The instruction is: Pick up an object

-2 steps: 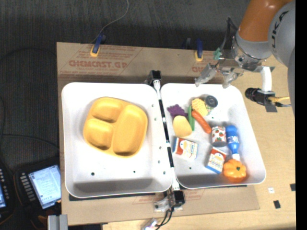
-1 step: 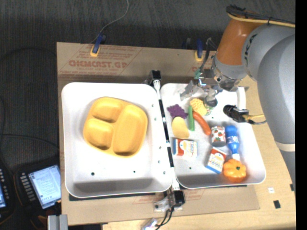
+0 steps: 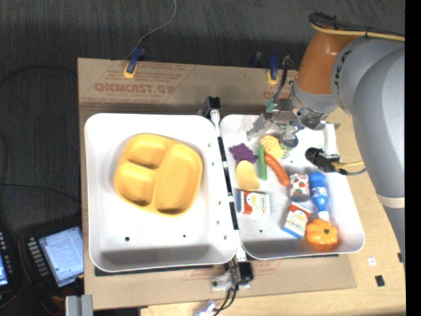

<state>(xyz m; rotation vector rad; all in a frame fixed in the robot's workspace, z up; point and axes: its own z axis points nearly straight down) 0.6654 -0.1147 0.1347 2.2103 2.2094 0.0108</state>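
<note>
While the tool [image 3: 284, 131] hangs low over the corn [image 3: 271, 144] at the right bin's [image 3: 355, 232] far end, its opening unreadable, it should centre there, clear of the carrot [image 3: 277, 169].

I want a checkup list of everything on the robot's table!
Surface: brown board bearing two white bins, left bin and right bin.
Job's things: in the right bin, corn, grapes, carrot, lemon-like toy, small cartons, blue bottle, orange pumpkin.
Clutter: yellow divided tray in the left bin.
Gripper: gripper low over the corn; grip unclear.
Cables: thin wire to a blue clamp.
Surroundings: dark carpet, small screen lower left.
</note>
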